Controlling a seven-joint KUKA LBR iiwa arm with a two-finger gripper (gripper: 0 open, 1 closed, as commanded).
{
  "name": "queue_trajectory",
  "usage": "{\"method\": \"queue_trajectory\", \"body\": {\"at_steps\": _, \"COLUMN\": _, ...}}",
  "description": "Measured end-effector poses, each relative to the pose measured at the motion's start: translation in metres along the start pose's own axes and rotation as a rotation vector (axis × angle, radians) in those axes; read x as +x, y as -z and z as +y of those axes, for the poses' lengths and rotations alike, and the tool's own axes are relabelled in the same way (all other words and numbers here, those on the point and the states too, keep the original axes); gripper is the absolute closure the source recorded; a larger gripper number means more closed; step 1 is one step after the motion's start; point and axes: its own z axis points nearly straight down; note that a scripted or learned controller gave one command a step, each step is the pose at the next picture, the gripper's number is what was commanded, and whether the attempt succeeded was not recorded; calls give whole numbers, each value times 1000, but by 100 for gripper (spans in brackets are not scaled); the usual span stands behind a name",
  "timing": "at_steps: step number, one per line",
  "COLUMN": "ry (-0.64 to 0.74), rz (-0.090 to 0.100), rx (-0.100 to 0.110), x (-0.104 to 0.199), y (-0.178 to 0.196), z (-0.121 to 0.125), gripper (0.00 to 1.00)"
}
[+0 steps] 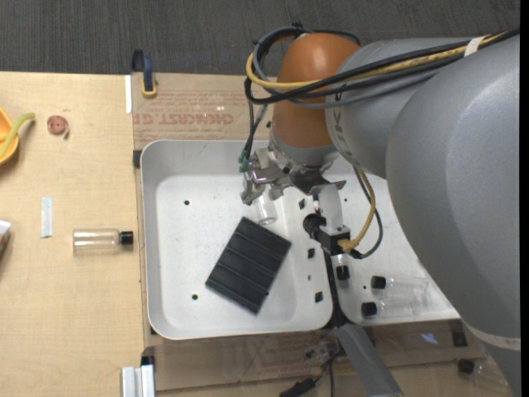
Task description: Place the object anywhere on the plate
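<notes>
- The arm's two-finger gripper (266, 190) hangs over the upper middle of the left white bin (165, 246), beneath the orange band (312, 60) of the grey arm (446, 155). It is seen from above and partly masked by the wrist hardware, so whether it is clenched, released or grasping anything I cannot tell.
- Just below the gripper sits a small clear, glassy item (266, 215), too blurred to identify; whether the gripper touches it is unclear.
- Just below and left of that lies the flat black ribbed rectangular plate (249, 265), tilted diagonally on the bin floor. Nothing rests on its visible surface.
- Past the divider, the right bin holds clear plastic bottles with black caps (395, 292), lying on their sides near the front edge and partly hidden by the arm.
- Outside the bins, on the wooden bench (74, 164), another clear bottle with a black cap (101, 238) lies on its side, well apart from the plate.
- Judged from this, the task is not done: no object is on the plate. If the clear item is the object, it is near the plate's upper corner, and moving it onto the plate remains.
</notes>
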Motion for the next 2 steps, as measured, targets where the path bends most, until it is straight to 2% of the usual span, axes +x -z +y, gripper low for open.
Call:
{"method": "queue_trajectory", "body": {"at_steps": 1, "ry": 57, "rz": 0, "rx": 2, "x": 77, "y": -31, "z": -61, "gripper": 100}}
{"method": "queue_trajectory", "body": {"at_steps": 2, "ry": 0, "rz": -1, "rx": 0, "x": 74, "y": 97, "z": 23, "gripper": 100}}
